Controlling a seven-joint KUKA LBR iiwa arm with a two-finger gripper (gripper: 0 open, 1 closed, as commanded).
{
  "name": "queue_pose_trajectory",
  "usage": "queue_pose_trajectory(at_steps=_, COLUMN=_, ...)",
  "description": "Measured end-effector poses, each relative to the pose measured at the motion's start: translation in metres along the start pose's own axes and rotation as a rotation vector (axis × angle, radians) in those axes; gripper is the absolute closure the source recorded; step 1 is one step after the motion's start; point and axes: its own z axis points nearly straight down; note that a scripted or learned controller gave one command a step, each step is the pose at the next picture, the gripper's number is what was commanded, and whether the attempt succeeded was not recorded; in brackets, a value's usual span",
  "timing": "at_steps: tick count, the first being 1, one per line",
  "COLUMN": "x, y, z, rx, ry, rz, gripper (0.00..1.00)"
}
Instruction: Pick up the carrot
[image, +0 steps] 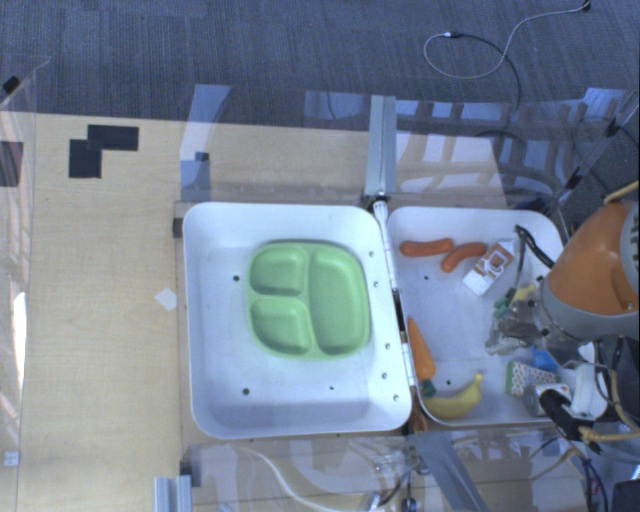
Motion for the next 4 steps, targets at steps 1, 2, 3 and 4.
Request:
queue_pose_trajectory(at_steps=1, x=-0.025, y=0.002, z=0.011, rx=0.008, ry=0.002, rz=-0.102, gripper=1.0)
queue_pose_trajectory(at_steps=2, x=-0.017, y=0.001, z=-0.175, rx=0.013, ry=-0.002, rz=-0.035, gripper=1.0)
queue_pose_trajectory(at_steps=3, x=0.07, y=-0.014, z=-0.196, rx=0.015, ry=-0.001, rz=-0.063, gripper=1.0)
queue_pose_trajectory(at_steps=4, x=0.071, y=-0.012, z=-0.207, rx=0.01, ry=-0.001, rz=-0.07, gripper=1.0)
